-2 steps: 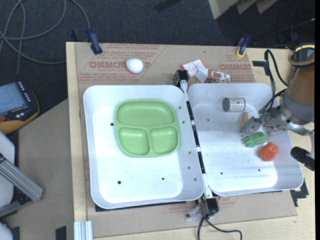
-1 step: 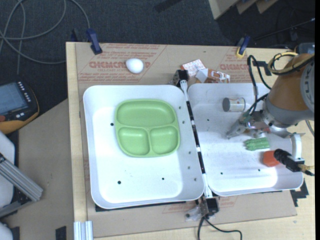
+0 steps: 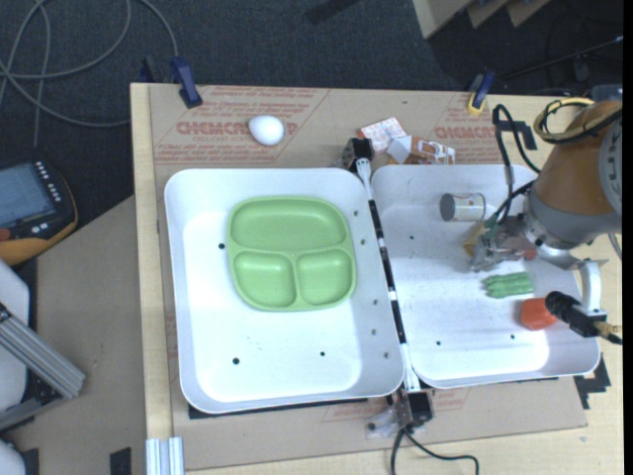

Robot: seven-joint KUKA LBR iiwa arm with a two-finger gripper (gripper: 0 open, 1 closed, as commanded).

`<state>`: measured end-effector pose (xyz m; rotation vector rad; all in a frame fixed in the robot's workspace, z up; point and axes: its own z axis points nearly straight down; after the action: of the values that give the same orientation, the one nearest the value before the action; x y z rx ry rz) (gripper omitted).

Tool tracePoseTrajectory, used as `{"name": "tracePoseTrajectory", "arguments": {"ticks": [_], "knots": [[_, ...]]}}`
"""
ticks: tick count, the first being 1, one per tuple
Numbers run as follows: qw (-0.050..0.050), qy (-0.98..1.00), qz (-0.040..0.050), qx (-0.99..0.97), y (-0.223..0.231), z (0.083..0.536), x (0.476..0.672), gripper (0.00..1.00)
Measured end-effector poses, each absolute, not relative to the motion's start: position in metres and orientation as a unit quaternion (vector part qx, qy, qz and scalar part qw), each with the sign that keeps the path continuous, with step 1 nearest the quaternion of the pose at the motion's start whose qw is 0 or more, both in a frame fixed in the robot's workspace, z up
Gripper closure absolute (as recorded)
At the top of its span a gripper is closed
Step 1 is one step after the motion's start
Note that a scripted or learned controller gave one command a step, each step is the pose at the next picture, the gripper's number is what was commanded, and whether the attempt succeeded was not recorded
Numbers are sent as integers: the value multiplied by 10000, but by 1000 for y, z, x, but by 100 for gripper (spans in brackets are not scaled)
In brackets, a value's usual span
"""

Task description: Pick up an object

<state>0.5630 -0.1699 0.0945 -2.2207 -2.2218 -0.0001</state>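
The right bin holds three small things: a grey cylinder lying near its far side, a green ridged piece and an orange-red piece toward its right edge. My gripper reaches in from the right and hangs low over the bin floor, between the cylinder and the green piece, just up and left of the green piece. The grey arm with its orange band covers the bin's far right corner. Nothing is visibly held.
The left bin carries a green divided plate. Behind the bins on the board lie a white egg-shaped ball and crumpled wrappers. Blue clamps grip the board's far edge. Black cables trail beside the arm.
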Motion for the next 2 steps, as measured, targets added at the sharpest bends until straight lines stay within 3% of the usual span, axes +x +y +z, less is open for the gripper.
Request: {"name": "tracePoseTrajectory", "arguments": {"ticks": [1,2], "knots": [[-2,-7071,3,-7071,-221,86,611,100],[-21,-7074,-4,-7068,-221,136,608,100]]}}
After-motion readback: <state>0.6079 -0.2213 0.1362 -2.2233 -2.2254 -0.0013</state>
